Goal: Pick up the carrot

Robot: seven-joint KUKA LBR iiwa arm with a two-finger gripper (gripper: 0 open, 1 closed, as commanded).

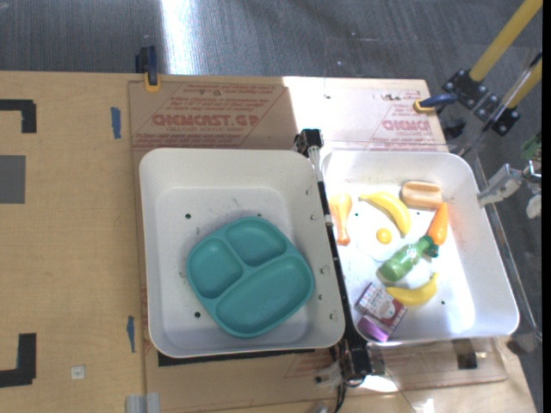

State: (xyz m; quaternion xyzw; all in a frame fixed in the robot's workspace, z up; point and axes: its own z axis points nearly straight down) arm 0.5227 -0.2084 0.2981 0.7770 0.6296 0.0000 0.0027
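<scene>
Small orange carrot [439,223]: in right white bin [495,269], just up-right of green plastic bottle [405,262]. Grey gripper [504,188] farther right; grip state unreadable.

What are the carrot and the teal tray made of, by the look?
Small orange carrot with green tip: likely moulded plastic toy; uniform colour, smooth surface, though too small to be sure. Teal three-compartment tray: likely hard plastic, matte to satin; even colour, rounded moulded dividers, soft highlights.

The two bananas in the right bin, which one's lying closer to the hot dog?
The upper banana, curving just left of the hot dog. The other banana lies lower, beneath the green bottle.
</scene>
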